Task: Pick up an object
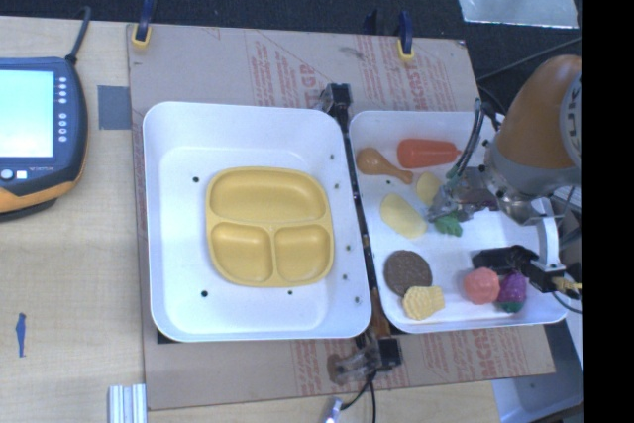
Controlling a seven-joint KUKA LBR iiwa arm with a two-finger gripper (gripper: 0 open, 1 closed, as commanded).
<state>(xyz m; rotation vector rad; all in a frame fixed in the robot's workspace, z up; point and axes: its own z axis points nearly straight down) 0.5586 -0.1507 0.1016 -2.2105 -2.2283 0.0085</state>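
My gripper (448,209) is low in the right bin (555,317), near its middle, with the arm coming in from the right. A small green toy (451,227) lies right under its tip, partly hidden by it. Just left of the gripper lie a pale yellow lemon-like piece (401,216) and a smaller yellow piece (428,186). An orange carrot (428,152) and a tan drumstick (381,163) lie at the back of the bin. Along the front are a brown cookie (407,270), a yellow corn piece (423,302), a pink ball (481,285) and purple grapes (513,291).
The left bin (168,213) holds a yellow divided plate (269,223). A tablet-like pendant (35,129) lies on the bench at the far left. Clamps (404,33) hold the brown board at its back edge.
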